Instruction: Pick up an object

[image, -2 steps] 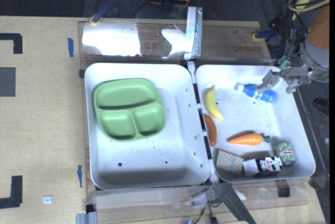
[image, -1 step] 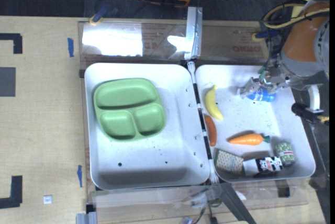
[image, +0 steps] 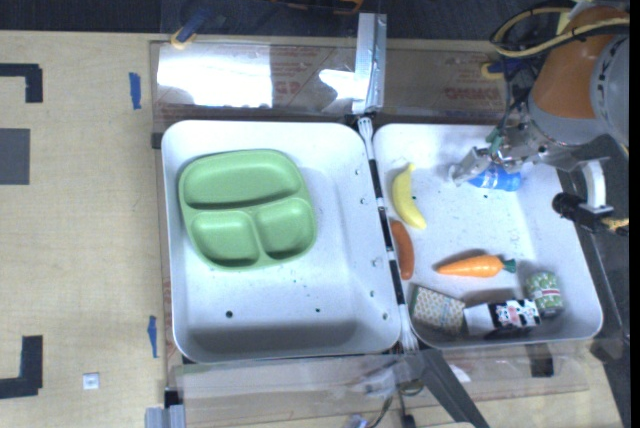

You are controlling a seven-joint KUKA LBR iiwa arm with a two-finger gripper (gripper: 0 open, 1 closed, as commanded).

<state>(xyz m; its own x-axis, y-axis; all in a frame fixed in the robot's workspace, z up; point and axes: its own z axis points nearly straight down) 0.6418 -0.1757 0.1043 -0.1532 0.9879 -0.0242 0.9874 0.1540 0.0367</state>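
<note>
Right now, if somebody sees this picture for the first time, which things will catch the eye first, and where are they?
The big green divided tray stands out most; it lies in the left bin. Next come the bright toys in the right bin: a yellow banana beside the wall between the bins and an orange carrot nearer the front. At that bin's far right corner the gripper hangs over a blue and white object.
</note>
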